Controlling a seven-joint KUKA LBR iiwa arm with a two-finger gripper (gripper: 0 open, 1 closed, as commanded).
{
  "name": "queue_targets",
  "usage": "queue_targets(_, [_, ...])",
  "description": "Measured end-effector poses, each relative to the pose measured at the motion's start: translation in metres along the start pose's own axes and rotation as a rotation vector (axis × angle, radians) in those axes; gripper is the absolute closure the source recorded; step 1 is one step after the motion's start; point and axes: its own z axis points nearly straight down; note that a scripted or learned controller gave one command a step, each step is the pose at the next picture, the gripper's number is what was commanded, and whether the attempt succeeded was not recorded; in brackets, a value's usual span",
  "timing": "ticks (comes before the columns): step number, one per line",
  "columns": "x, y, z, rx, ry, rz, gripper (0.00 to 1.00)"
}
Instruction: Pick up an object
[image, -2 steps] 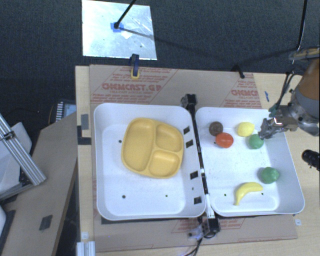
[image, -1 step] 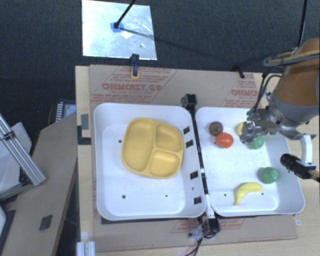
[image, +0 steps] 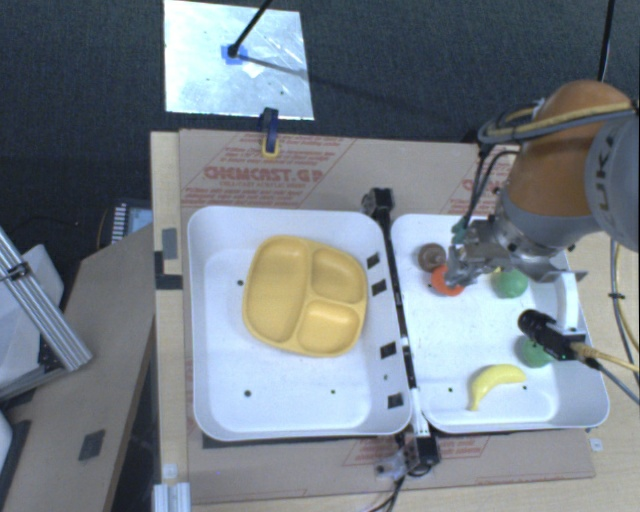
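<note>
As the arm (image: 560, 150) reached in over the right bin (image: 585, 400), we saw the tool (image: 458, 270) down on the orange piece (image: 445, 284), just beside the brown disc (image: 431, 256). We could not tell its opening. The banana (image: 494, 382) and green ball (image: 511, 283) lay apart, likely spared; the yellow tray (image: 304, 295) sat in the left bin (image: 210, 400).

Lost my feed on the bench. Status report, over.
Gripper down in right bin, over orange piece. No grasp visible. Brown piece close beside. Banana, green ball apart.
</note>
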Motion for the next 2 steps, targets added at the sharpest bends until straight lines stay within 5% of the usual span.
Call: queue_targets(2, [0.115, 0.001, 0.02, 0.002, 0.001, -0.001, 1.0])
